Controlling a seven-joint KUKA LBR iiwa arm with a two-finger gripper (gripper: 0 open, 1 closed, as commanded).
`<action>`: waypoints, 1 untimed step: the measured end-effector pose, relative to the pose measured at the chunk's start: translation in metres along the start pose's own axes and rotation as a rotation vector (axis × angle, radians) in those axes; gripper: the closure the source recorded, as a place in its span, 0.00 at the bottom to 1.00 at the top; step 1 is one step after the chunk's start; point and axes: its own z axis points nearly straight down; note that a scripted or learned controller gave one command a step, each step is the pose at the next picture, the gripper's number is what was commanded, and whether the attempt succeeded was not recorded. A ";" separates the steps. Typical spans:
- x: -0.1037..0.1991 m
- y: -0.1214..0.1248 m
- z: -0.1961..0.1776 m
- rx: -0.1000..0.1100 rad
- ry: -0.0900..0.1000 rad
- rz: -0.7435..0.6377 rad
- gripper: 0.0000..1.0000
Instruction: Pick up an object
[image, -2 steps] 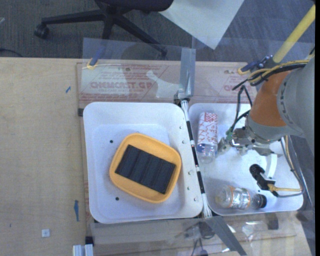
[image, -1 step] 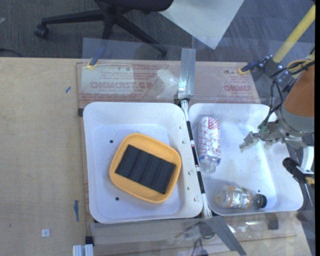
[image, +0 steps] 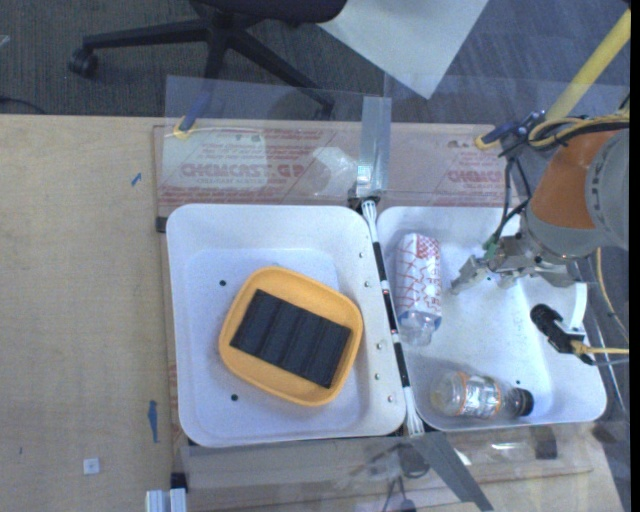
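Your gripper (image: 470, 278) sits in the right bin (image: 492, 338), upper middle, over bare floor, just right of the red-and-white labelled bottle (image: 420, 278) and apart from it. You can't tell if the gripper is wide or narrow: the metal parts blur into the white floor and the wrist covers the rest. The arm (image: 565, 190) is cut off by the frame on the right, so you see little past its orange band. The labelled bottle lies along the bin's left wall, with its clear lower end toward the near side; the cap is hard to make out. A second clear bottle (image: 478, 396) lies on its side near the front wall with its dark cap pointing right; its contents are unreadable. In the left bin (image: 195, 250) a yellow tray (image: 238, 322) lies tilted with a black ridged slab (image: 292, 338) inside, covering most of the tray floor. What the slab is can't be told. The chair base (image: 250, 35) at the top is cropped.
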 end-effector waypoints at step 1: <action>0.003 0.027 0.000 0.000 0.001 -0.155 0.00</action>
